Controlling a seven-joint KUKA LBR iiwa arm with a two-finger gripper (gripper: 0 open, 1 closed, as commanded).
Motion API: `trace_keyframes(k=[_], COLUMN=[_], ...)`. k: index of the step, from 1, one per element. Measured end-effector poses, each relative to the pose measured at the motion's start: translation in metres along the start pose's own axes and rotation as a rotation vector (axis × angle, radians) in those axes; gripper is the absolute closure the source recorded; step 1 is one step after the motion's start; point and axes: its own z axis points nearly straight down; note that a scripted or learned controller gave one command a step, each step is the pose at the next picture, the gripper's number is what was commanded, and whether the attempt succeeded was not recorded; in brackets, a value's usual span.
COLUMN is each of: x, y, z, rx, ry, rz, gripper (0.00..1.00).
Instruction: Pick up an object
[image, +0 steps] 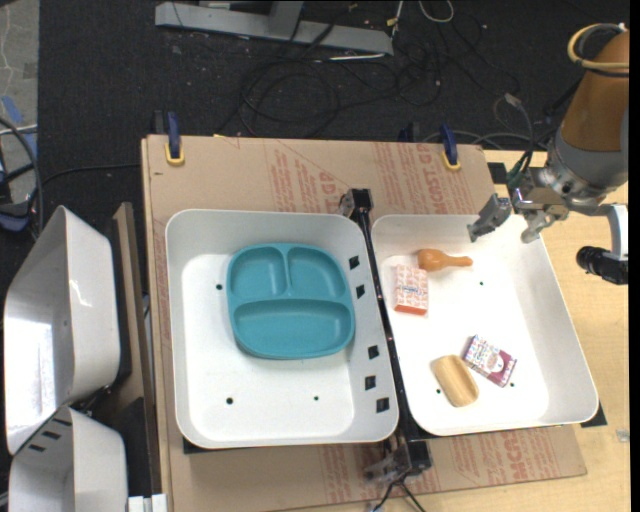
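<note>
Above the right bin's (560, 300) far edge, the gripper (510, 220) hangs with its fingers spread wide and nothing between them. Below it in that bin lie an orange drumstick (442, 260), a pink-and-white packet (409, 289), a bread roll (455, 381) and a small carton (489, 359). A teal plate (291, 301) sits in the left bin (200, 390).

We are seeing a brown bench (300, 175) carrying two white bins, left (200, 400) and right (560, 330), lying side by side.
</note>
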Motion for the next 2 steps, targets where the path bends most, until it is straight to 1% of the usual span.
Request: trace_keyframes(k=[1, 2], x=[0.001, 0.007], y=[0.003, 0.008], z=[-0.009, 0.052], rx=[-0.014, -0.01], ry=[-0.003, -0.002], rz=[-0.003, -0.006], gripper=[0.0, 0.0])
